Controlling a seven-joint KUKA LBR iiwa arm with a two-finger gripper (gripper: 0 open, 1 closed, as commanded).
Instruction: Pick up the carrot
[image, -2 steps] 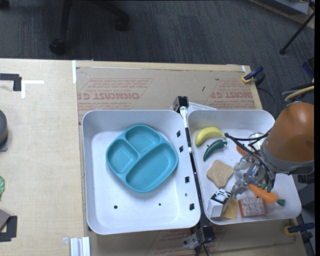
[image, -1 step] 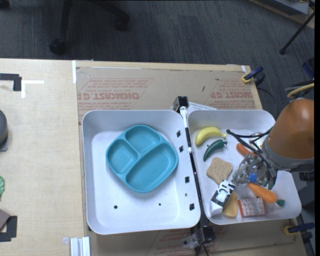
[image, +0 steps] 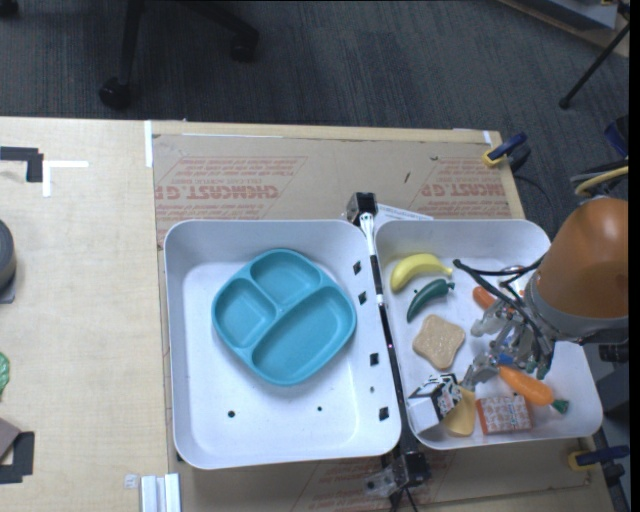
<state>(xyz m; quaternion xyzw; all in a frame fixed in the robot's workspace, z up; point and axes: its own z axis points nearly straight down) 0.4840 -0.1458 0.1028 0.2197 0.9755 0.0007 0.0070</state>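
The carrot (image: 526, 386), orange with a green stub at its right end, lies tilted in the right bin (image: 470, 232) near the front right corner. My gripper (image: 497, 356) hangs low over the bin, just left of and above the carrot's thick end, close to or touching it. Wrist parts and cables hide how it meets the carrot. The arm's orange band (image: 597, 258) rises behind it at the right.
The right bin also holds a banana (image: 418, 268), a green pepper (image: 430, 295), a bread slice (image: 439, 341), a small orange piece (image: 483, 296), a black-and-white carton (image: 434, 397), a yellow wedge (image: 462, 416) and a red-printed packet (image: 504, 414). A blue divided plate (image: 284, 315) lies in the left bin (image: 190, 420).
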